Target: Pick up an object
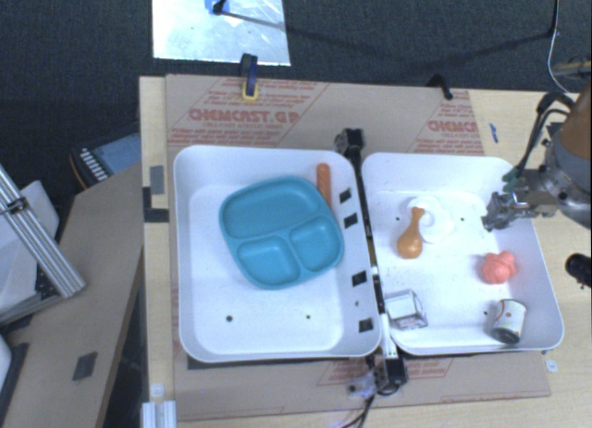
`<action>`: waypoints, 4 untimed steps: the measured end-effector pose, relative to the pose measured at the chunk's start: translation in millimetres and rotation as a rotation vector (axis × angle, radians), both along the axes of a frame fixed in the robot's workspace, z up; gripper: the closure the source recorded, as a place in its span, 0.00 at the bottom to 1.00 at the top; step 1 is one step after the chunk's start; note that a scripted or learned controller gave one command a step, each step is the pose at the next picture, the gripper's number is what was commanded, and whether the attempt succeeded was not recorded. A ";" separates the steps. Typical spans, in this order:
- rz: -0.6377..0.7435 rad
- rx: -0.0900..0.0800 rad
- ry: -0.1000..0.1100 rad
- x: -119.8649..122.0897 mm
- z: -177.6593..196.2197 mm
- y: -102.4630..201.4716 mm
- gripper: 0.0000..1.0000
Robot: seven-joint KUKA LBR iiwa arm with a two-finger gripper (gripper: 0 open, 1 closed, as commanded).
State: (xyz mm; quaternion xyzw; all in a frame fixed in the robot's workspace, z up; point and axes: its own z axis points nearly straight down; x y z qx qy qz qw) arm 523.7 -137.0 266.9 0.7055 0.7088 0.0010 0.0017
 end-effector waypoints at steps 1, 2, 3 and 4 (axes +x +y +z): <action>0.003 0.001 0.002 15.1 -12.6 44.8 1.00; 0.004 0.002 0.002 24.8 -18.8 87.5 1.00; 0.005 0.003 0.002 27.4 -16.8 136.5 1.00; 0.005 0.003 0.004 25.9 -32.8 182.4 1.00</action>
